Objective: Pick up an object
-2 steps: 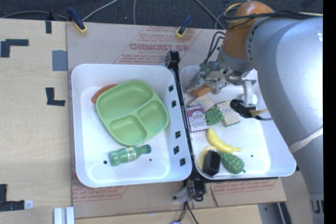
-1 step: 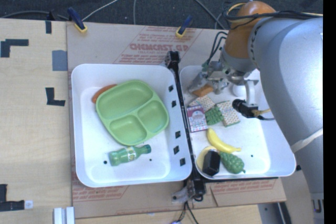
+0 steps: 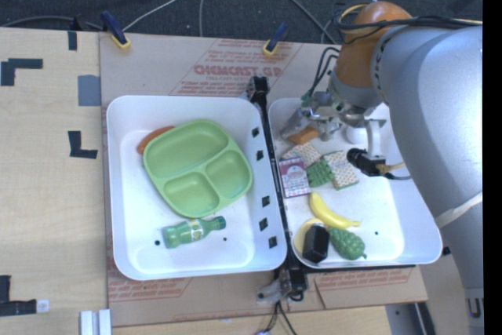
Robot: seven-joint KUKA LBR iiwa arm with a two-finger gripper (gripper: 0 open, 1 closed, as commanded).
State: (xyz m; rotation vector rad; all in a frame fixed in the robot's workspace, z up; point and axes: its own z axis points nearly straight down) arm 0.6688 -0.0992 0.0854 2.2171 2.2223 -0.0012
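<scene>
Left bin (image 3: 118,169): green plate (image 3: 198,167), green bottle (image 3: 193,231) | right bin (image 3: 392,216): banana (image 3: 329,213), pincer (image 3: 310,120) low at its far end.

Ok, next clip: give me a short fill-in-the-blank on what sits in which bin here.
1. The green divided tray lies in the ____ bin.
2. The green bottle lies on its ____ below that tray.
3. The banana in the right bin is coloured ____.
4. The end effector hovers over the ____ bin.

Missing words: left; side; yellow; right
</scene>
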